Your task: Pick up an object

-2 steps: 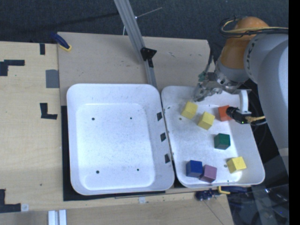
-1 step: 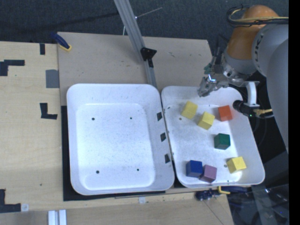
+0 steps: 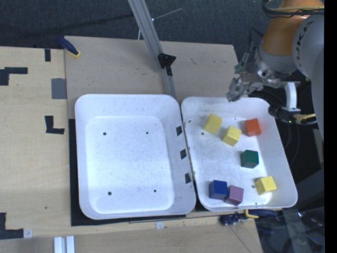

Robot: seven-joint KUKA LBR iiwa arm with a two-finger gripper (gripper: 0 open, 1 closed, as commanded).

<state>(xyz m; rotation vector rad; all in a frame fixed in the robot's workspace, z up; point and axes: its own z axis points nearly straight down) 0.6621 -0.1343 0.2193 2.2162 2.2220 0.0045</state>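
The right bin (image 3: 210, 108) holds several small blocks: a yellow one (image 3: 212, 124), a second yellow one (image 3: 231, 135), an orange one (image 3: 253, 127), a green one (image 3: 249, 158), a third yellow one (image 3: 266, 184), a blue one (image 3: 218, 189) and a purple one (image 3: 235, 194). My gripper (image 3: 235, 92) hangs over the bin's far edge, up and right of the first yellow block and apart from every block. I see nothing between its fingers.
The left bin (image 3: 84, 115) sits beside the right one. A slanted metal bar (image 3: 149, 30) with a black clamp (image 3: 166, 60) runs down to the gap between the bins. A blue and yellow tool (image 3: 68, 46) lies on the bench at far left.
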